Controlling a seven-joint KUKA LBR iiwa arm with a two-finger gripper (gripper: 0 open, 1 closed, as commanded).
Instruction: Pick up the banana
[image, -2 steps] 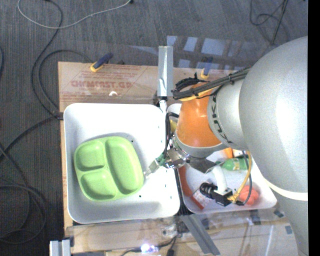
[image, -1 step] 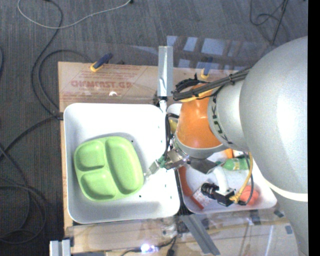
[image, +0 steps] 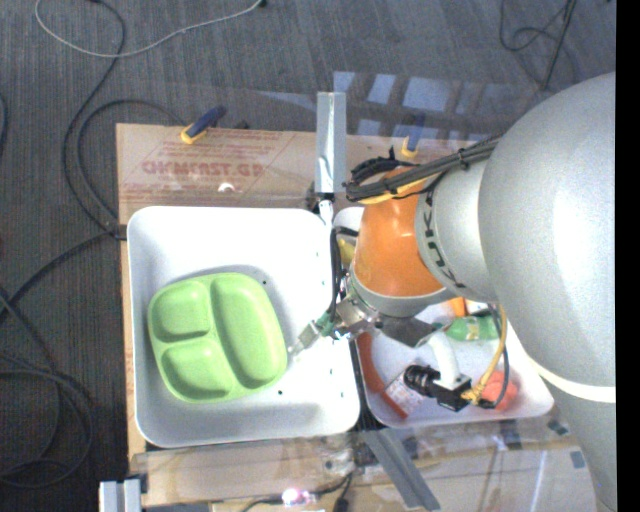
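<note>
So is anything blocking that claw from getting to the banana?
I can't tell, because I can't pick out the banana with certainty. The gripper hangs at the left bin's right edge, beside a green plate. The arm covers most of the right bin, so the banana may lie underneath it.

Single fixed camera above bench, slanted downward over both bins (image: 240, 225); arm (image: 540, 220) enters from right.

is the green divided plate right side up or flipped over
Right side up: the green plate in the left bin shows its three compartments facing upward, hollows and raised dividers visible.
</note>
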